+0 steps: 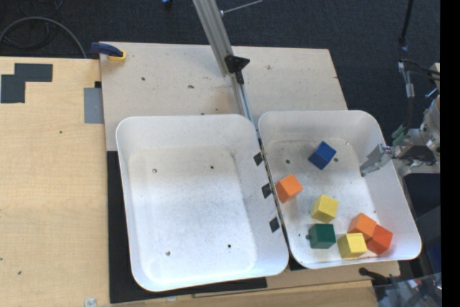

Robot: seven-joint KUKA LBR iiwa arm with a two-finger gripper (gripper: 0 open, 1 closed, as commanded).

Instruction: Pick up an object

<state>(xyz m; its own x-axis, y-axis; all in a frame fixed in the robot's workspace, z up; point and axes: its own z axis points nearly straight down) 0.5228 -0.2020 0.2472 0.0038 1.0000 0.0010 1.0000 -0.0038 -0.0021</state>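
Several coloured cubes lie in the right bin [374, 124]: a blue cube [323, 154] near the back, an orange cube [289, 188] by the left wall, a yellow cube [325, 208], a green cube [322, 235], and a cluster of a yellow cube [352, 244], an orange cube [363, 224] and a red cube [381, 239] at the front right. My gripper [397, 158] hangs over the right rim of this bin, open, with nothing between its fingers. It is to the right of the blue cube and apart from every cube.
The left bin [126, 133] sits beside the right one, with black clips [267, 190] along the shared edge. A slanted metal bar [213, 18] rises behind the bins. A blue and yellow clamp [108, 50] lies at the bench's back left.
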